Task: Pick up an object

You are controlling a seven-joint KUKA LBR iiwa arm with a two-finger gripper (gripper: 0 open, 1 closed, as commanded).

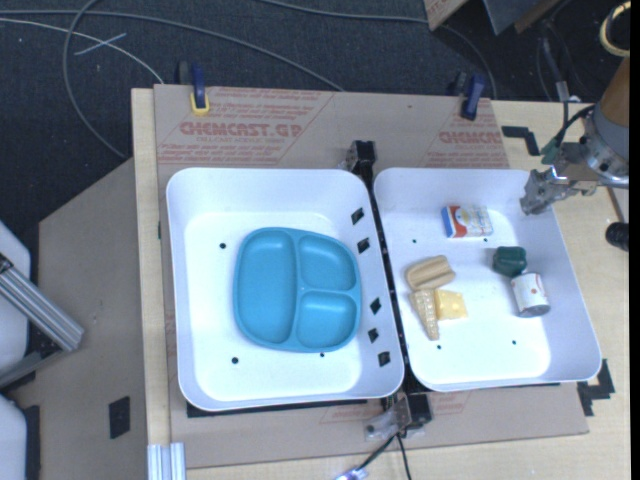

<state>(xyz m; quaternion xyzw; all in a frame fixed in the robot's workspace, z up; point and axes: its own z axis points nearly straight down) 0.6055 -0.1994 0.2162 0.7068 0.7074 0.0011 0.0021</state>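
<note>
Gripper (538, 192) at right bin's (570, 363) upper right rim, nothing visibly held; finger state unclear. Candidates lie loose in bin: carton (467, 221), green piece (509, 260), can (529, 293), bread (429, 271). Pick not yet made.

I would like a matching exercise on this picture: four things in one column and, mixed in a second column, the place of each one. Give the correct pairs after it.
Things
1. blue divided plate
2. small carton
3. dark green object
4. corn cob

Places
A. right bin, near its far wall
B. left bin, in its middle
C. right bin, just in front of the bread roll
D. right bin, just behind the white can

Pairs: 1-B, 2-A, 3-D, 4-C
</note>
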